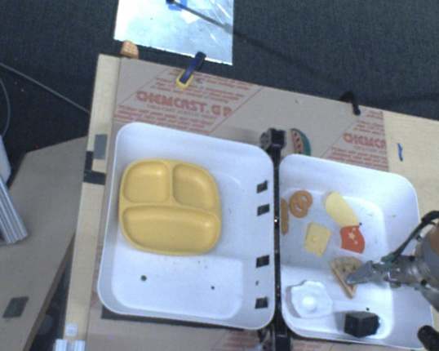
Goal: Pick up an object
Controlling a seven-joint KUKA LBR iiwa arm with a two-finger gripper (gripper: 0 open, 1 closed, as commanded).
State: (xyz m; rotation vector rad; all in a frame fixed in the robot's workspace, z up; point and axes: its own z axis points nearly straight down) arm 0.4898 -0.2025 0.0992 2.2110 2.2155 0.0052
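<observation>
Camera view: gripper [367, 274] reached in from the right edge, low in the right bin [415, 193], fingertips touching the tan toast-like piece [344, 273] lying just left of them, at centre-right of the frame. Whether spread or pressed together: could not tell. Long axis of the piece slanted toward lower right. Red piece [352, 238] just above; black block [361, 324] below.
</observation>
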